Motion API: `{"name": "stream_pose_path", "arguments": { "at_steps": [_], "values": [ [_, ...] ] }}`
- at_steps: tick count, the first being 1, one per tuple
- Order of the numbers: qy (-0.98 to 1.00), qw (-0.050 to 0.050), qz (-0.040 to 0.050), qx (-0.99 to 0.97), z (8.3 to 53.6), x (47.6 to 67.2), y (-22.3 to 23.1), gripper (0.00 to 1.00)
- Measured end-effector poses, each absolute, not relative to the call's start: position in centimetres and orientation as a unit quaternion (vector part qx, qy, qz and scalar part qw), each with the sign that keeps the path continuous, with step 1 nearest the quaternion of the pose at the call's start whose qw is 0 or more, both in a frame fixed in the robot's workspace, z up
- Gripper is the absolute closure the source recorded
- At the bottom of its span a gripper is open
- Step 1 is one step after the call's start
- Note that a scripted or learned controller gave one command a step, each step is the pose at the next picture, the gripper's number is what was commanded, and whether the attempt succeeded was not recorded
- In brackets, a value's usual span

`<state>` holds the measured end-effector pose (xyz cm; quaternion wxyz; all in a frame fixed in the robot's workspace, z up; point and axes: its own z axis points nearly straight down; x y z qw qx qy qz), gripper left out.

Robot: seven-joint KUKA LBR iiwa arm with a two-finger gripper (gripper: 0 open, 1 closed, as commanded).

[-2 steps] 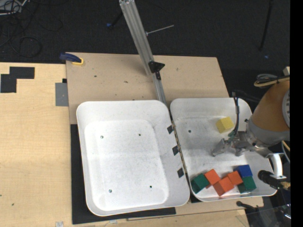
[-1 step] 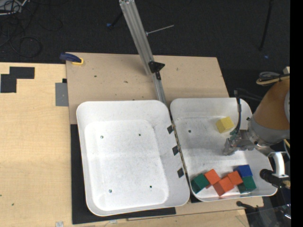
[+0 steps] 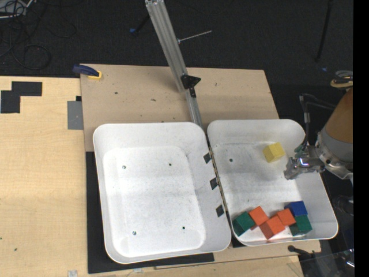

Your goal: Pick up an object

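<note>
Tool (image 3: pixel 295 167) hovers over the right bin (image 3: pixel 253 133) (whether it is parted or closed I cannot tell), just beside the yellow block (image 3: pixel 274 152), which lies alone and suits a centred, straight descent better than the crowded blocks (image 3: pixel 273 220) nearer the front.

Wooden bench (image 3: pixel 144 94) carrying two white bins: the right bin (image 3: pixel 245 137) sits under the gripper (image 3: pixel 295 167), the left bin (image 3: pixel 109 140) well off to its far side, their edges touching along the middle.
</note>
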<state>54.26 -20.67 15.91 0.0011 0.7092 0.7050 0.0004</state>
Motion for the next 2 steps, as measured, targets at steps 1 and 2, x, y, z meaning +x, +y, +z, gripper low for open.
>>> {"name": "stream_pose_path", "arguments": {
  "at_steps": [1, 2],
  "values": [
    [0.708, 0.001, 0.0009, 0.707, 21.1, 55.0, -19.9, 1.00],
    [0.708, 0.001, 0.0006, 0.707, 25.1, 55.0, -20.0, 1.00]
  ]
}}
